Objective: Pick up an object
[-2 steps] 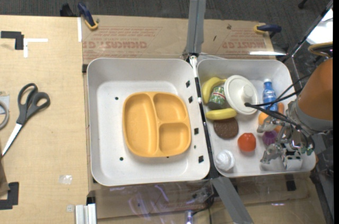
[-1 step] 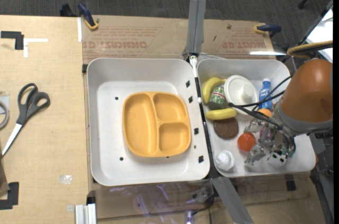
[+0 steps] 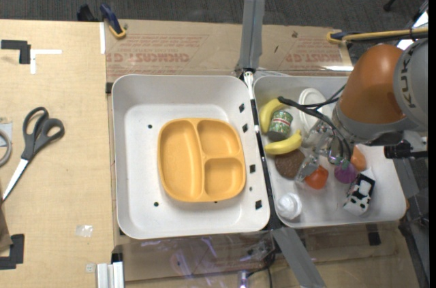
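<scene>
One yellow tray (image 3: 201,159), two bins (image 3: 136,164)

Reaches in from the right edge of the view as one grey arm (image 3: 409,86), bent downward. Carries a broad orange band (image 3: 371,86) above the wrist, bulging toward the camera and hiding much of the joint beneath. Ends in a gripper (image 3: 320,150) of clear and metallic parts, pointed down and slightly to the left. Trails black cables (image 3: 310,108) from the wrist area in a loop toward the left. Too cluttered and blurred at the tip to tell more about its state.
</scene>
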Motion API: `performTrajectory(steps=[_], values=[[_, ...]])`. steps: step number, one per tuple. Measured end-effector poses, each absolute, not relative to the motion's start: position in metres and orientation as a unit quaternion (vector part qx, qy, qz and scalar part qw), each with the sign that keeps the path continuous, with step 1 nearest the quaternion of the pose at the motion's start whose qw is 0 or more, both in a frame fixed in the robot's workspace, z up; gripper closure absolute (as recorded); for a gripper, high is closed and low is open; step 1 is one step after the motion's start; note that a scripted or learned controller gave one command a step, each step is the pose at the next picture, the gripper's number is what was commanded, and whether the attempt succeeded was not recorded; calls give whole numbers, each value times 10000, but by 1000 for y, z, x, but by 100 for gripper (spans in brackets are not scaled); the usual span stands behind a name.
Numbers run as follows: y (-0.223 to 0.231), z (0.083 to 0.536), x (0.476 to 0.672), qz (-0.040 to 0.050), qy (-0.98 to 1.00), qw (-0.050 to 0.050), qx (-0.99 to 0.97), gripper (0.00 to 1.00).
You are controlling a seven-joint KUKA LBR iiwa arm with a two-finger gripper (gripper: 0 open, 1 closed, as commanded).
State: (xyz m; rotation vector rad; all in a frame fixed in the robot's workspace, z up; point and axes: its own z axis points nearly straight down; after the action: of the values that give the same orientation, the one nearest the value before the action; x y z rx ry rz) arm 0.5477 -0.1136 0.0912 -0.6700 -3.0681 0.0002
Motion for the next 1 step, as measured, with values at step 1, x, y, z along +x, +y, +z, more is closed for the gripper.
performTrajectory(steps=[1], values=[[-95,93,602,2,-9777,-24,-2100,0]])
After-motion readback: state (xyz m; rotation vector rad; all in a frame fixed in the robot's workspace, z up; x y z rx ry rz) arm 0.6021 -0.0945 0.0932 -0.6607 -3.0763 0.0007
